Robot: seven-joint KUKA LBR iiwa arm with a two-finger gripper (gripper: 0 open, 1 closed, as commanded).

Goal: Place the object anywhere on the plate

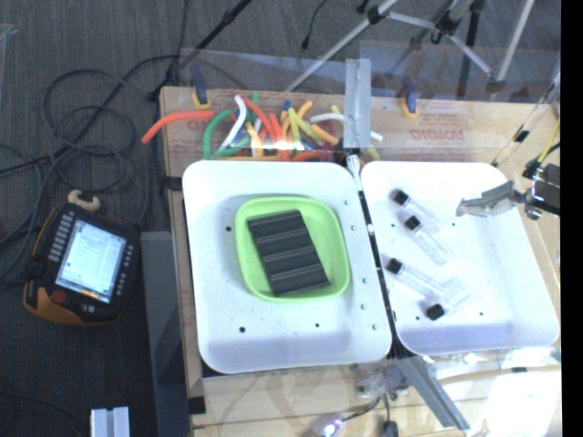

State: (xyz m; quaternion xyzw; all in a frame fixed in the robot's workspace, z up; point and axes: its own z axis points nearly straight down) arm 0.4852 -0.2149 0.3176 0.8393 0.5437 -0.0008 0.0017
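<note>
A green square plate rests in the left white bin. On the plate lies a dark grey ridged block, flat and slightly turned. My gripper reaches in from the right edge, over the upper right part of the right bin. It is well away from the plate and nothing shows in it. Several clear vials with black caps lie in the right bin, such as one left of the gripper and one lower down.
Coloured tubes are piled behind the left bin on the wooden bench. A metal post stands between the bins at the back. A teach pendant lies on the floor to the left.
</note>
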